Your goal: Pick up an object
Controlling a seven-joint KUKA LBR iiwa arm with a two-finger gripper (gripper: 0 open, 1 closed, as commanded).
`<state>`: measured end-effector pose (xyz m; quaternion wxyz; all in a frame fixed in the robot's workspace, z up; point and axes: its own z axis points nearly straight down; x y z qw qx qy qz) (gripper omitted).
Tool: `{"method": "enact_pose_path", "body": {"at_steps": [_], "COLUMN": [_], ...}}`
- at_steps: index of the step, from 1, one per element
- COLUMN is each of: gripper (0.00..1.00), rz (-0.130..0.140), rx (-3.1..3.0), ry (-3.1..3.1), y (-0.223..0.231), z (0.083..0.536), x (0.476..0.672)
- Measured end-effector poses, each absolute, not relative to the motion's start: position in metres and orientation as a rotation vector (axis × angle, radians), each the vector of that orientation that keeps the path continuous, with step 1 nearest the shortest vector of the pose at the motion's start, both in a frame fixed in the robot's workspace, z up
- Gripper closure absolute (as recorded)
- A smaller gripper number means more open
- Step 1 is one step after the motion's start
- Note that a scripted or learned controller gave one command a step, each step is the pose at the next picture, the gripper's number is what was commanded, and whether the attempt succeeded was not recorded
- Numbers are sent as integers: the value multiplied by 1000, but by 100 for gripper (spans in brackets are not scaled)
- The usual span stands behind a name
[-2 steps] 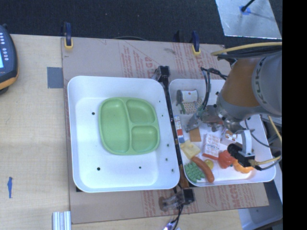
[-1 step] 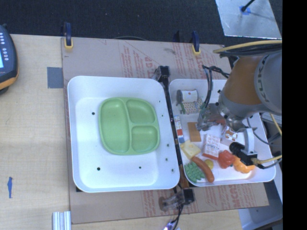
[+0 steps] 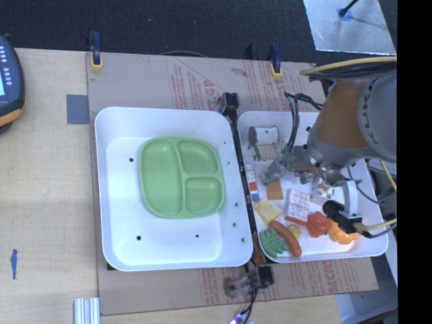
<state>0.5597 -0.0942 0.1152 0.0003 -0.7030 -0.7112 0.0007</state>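
KUKA arm (image 3: 351, 117), grey with orange band, reaching in from the right over the far part of the right bin (image 3: 378, 248). Gripper (image 3: 307, 167) low among the clutter there, masked by wrist and cables; state of the tool impossible to tell from this view, and nothing seen held.

Directly around the tool: a grey crumpled item (image 3: 273, 171) just to its left, a small tan block (image 3: 275, 190) slightly nearer, a white packet with red print (image 3: 298, 204) just near of the wrist. Farther out: a white cup lying on its side (image 3: 264, 136) at the far left corner, a yellow wedge (image 3: 266, 212), a red piece (image 3: 316, 224), an orange piece (image 3: 343, 233), a sausage-like piece (image 3: 289, 240) across a green dotted disc (image 3: 273, 243) at the near edge. To the left, in the left bin (image 3: 108, 181), 1 green 3-compartment plate (image 3: 181, 177), well apart from the arm.

Advice for the step: best aimed at 1 free-standing candidate, such as the tan block or red piece, rather than flat packets or touching neighbours. Straight descent, centred, closing only once astride it; slow vertical lift clear of cables and bin wall.
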Motion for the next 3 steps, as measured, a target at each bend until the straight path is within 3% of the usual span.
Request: {"method": "enact_pose_path", "body": {"at_steps": [1,2,3], "gripper": [100,0,0], "rz": [3,4,7], "rx": [-2208,-2206,-2212], "ry": [-2235,-2236,-2226], "y": [-95,-95,-93], "z": [126,125,90], "x": [560,560,575]}}
